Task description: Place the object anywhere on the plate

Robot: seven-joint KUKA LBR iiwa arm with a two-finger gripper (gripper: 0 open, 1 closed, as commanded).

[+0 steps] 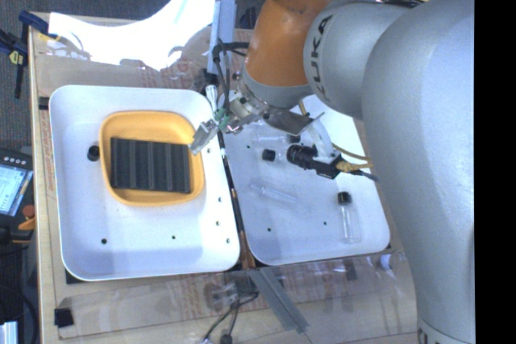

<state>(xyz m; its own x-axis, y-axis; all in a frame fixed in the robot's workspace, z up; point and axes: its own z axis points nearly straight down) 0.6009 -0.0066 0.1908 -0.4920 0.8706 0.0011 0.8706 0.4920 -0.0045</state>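
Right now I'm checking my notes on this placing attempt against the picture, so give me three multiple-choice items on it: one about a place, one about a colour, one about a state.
1. Where does the yellow plate lie?
A. In the left bin
B. In the right bin
C. On the bare bench

2. What colour is the ribbed insert on the plate?
A. White
B. Dark grey
C. Orange

3. Where is the gripper?
A. Far over the right bin's near corner
B. Outside both bins
C. At the plate's right edge

Answers:
1 A: the plate sits inside the left bin.
2 B: the insert shows dark against the yellow rim.
3 C: the gripper's tip meets the plate's right rim, beside the seam between the bins.
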